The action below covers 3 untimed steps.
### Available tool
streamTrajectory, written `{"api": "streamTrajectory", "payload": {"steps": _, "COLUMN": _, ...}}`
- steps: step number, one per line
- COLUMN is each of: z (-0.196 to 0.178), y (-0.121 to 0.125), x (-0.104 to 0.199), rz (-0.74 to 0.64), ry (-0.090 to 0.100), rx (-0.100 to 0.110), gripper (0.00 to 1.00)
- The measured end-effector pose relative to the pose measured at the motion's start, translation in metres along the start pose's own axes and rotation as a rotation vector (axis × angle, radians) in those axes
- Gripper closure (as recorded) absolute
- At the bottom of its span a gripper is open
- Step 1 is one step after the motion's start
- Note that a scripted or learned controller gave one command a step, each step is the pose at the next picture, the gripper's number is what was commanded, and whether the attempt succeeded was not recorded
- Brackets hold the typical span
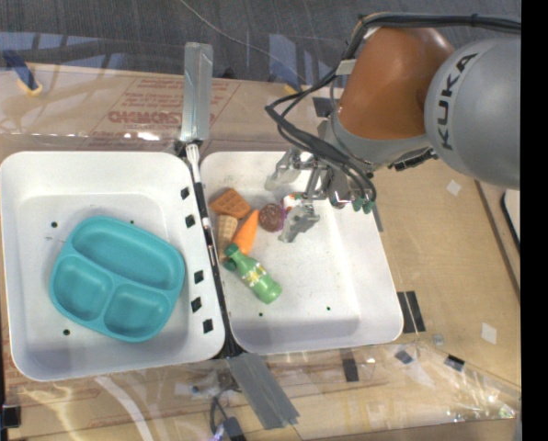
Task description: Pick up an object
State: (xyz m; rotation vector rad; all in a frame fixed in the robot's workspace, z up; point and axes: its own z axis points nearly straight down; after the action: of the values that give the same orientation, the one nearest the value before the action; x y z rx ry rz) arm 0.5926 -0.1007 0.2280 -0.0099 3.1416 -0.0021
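Observation:
In the right bin (348, 292) lie several small items. A green bottle (254, 276) lies on its side, with an orange carrot (245, 232) and a tan cone (228, 229) just above it. A brown waffle piece (228, 201) and a dark round fruit (272, 216) sit further back. My gripper (291, 200) hangs over the bin's back middle, just right of the dark fruit. Its metal fingers (298, 223) stand apart, open, with nothing between them.
The left bin (35, 191) holds a teal divided plate (116, 277). A grey clamp bar (197, 90) stands at the divider between the bins. Cables loop from the wrist (384, 81) over the right bin's back rim.

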Motion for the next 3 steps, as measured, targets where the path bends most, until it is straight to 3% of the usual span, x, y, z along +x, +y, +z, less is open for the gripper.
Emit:
{"api": "streamTrajectory", "payload": {"steps": 1, "z": 0.027, "y": -0.037, "x": 0.055, "rz": -0.122, "ry": 0.002, "rx": -0.002, "gripper": 0.0}}
{"api": "streamTrajectory", "payload": {"steps": 2, "z": 0.136, "y": -0.026, "x": 0.003, "rz": 0.125, "ry": 0.0, "rx": -0.001, "gripper": 0.0}}
{"api": "streamTrajectory", "payload": {"steps": 3, "z": 0.135, "y": 0.003, "x": -0.035, "rz": 0.59, "ry": -0.003, "rx": -0.001, "gripper": 0.0}}
